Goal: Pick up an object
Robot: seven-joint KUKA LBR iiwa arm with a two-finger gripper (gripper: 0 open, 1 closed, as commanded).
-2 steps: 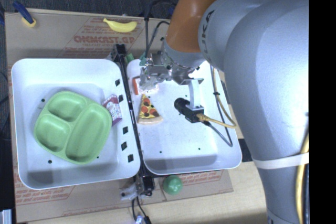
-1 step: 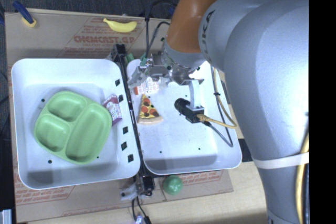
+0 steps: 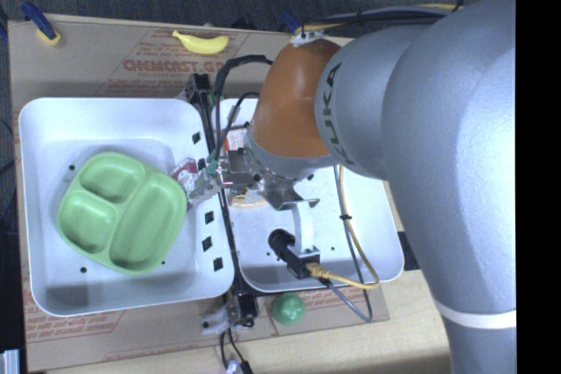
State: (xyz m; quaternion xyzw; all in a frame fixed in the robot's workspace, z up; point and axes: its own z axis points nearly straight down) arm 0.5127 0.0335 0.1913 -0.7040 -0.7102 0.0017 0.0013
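Observation:
A green divided plate (image 3: 121, 211) lies in the left white bin (image 3: 53, 127). At the plate's upper right edge sits a small red and silver packet (image 3: 185, 172). My gripper (image 3: 213, 177) hangs over the wall between the two bins, right next to that packet. The grey arm with its orange band (image 3: 294, 105) covers most of the right bin (image 3: 377, 254), and whatever lies under it is hidden.
A yellow banana (image 3: 201, 40) lies on the cardboard behind the bins. A green ball (image 3: 287, 308) rests on the bench in front of the right bin. Black cables and clips run along the divider (image 3: 210, 114), and a yellow cable (image 3: 355, 276) loops across the right bin.

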